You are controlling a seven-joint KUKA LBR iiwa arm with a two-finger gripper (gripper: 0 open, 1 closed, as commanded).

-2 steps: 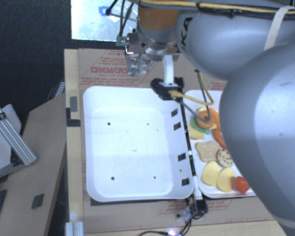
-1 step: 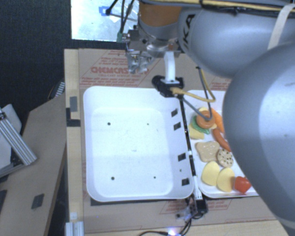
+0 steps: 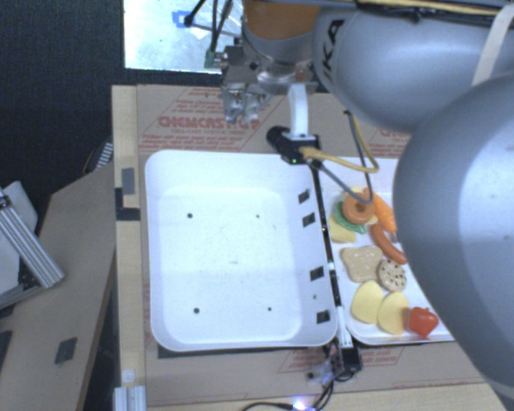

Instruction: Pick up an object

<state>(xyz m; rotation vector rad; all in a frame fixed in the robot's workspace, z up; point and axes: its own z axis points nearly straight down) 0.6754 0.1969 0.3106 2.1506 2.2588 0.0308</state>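
Two bins (image 3: 167,229) | arm (image 3: 428,101) overhangs toys (image 3: 377,272) (right bin) | fingers (image 3: 242,103): grip unclear

Light: bright, even, from overhead.
Glare: left bin (image 3: 231,255) washed out white.
Shadows: soft, faint beside bin rims.
Focus: arm (image 3: 428,84) near the lens blurred; bench sharper.

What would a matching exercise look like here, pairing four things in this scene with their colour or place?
Things:
1. left bin
2. cookie
3. tomato-like piece
4. gripper

Descriptions:
A. red, near corner of the right bin
B. white, left of the divider
C. above the far edge of the bench, beyond both bins
D. tan with dark chips

Pairs: 1-B, 2-D, 3-A, 4-C
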